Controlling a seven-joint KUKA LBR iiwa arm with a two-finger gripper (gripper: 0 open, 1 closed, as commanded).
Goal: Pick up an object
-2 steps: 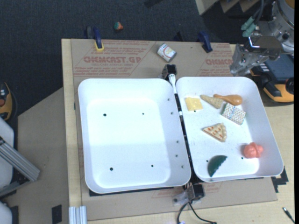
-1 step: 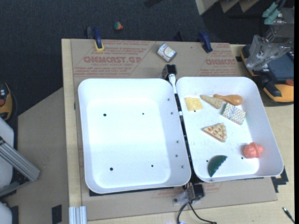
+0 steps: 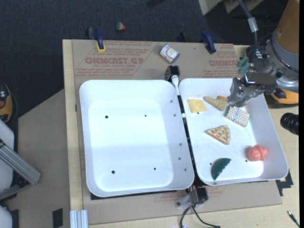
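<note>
The right bin [image 3: 273, 127] holds several small things. A yellow square [image 3: 196, 105] lies at its far left, with a tan wedge [image 3: 216, 102] just to its right. My gripper [image 3: 236, 100] hangs low over the far part of this bin, between the tan wedge and a white patterned block [image 3: 238, 116] that lies right under it. A pizza slice [image 3: 219, 134] sits mid-bin. A pinkish-red lump [image 3: 256, 153] is at the near right, and a dark green leaf shape [image 3: 220, 167] lies by the near rim. I see nothing lifted off the bin floor.
The left bin [image 3: 90, 127] stands beside the right one, and their rims meet at a black strip. A small white box [image 3: 169, 53] lies on the cardboard behind the bins. Blue clamps [image 3: 99, 38] [image 3: 207, 42] grip the board's far edge.
</note>
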